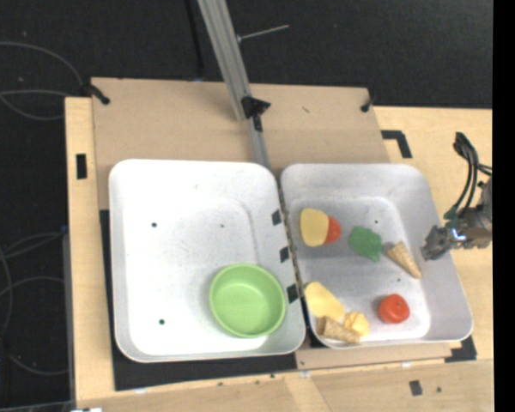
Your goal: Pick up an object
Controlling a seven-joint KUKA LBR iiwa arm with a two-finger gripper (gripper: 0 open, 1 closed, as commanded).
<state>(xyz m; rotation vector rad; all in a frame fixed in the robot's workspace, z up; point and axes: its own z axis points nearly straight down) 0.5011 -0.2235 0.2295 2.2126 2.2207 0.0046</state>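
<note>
Two shallow white bins sit side by side on a tan bench. The left bin (154,230) carries a green bowl (247,299) at about five o'clock on its floor. The right bin (403,187) carries the loose pieces you can choose from: a yellow and red piece (317,227) at ten o'clock, a green piece (366,242) near the centre, a tan cone (403,259) just beside it toward three o'clock, a red round piece (394,308) at five o'clock, and a yellow and tan cluster (335,312) at seven o'clock against the near wall. The gripper (438,240) hangs at three o'clock, over the right bin's outer rim, carrying nothing you can see; whether it is released or clenched, you cannot tell at this size. No pick has begun, by the look of it. To do it well, you would likely favour the red round piece, since it lies apart from its neighbours with bare floor around it. The cone is closest but touches or nearly touches the green piece, so a descent there may nudge both. Come down centred and clear of the bin wall.
</note>
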